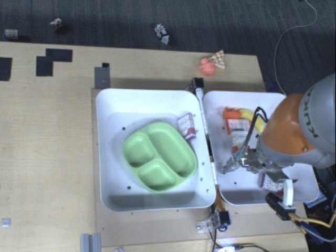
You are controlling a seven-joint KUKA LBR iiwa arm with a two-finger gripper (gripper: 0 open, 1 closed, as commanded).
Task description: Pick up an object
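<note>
From my station I see the arm (pixel 294 133) bent low over the right bin (pixel 220 140), its orange band covering most of that bin's middle. The gripper (pixel 236 163) sits at the end of the wrist, near the bin's left wall, and I cannot tell how its jaws stand; the metal parts there blur together and nothing reads as held.

The nearest candidates are the orange-and-white packet (pixel 234 121) and the yellow item (pixel 247 113) just beside it, both lying at about twelve o'clock from the gripper, toward the far end of the right bin. The packet's long axis runs roughly twelve to six, so I judge a grasp would need the jaws set across it, nine to three. The yellow item lies more crosswise.

In the left bin (pixel 105 140) a green divided tray (pixel 160 155) lies at nine o'clock from the gripper, with a small red-and-white wrapper (pixel 187 126) touching its two o'clock rim.

On the arm's grey shell I read part of the letters "KU". The packets' printing is too small to read.
</note>
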